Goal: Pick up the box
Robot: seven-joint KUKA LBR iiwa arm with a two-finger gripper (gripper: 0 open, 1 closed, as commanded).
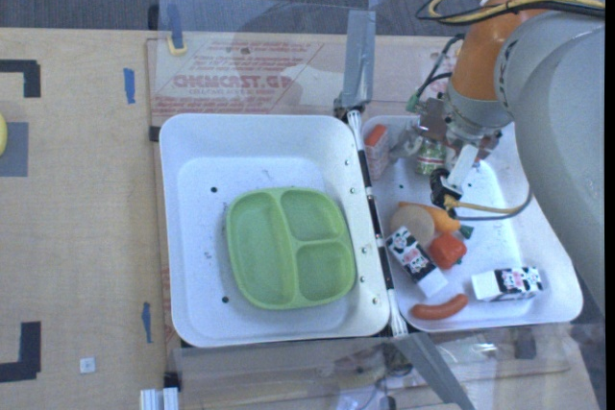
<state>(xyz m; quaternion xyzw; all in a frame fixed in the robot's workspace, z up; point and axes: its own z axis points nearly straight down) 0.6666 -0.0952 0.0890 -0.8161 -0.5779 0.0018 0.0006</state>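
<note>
Overhead view of the worktop (77, 206) with two white bins side by side. The left bin (192, 149) carries a green three-compartment tray (291, 248), lying flat near its middle. The right bin (553, 288) holds the clutter you must sort through: two small cow-print cartons, one (507, 282) lying near the bin's front right corner, the other (413, 259) tilted against the front of the dividing wall. Either may be the box the task means; you cannot tell which. Between them sit an orange-red block (447, 250) and a sausage (439, 307) along the front rim. The hand (437, 144) hangs over the rear of the right bin, well apart from both cartons, above a small can-like item; whether it is open or closed cannot be told. Judged from this placement, no grasp of a box has yet been made.
</note>
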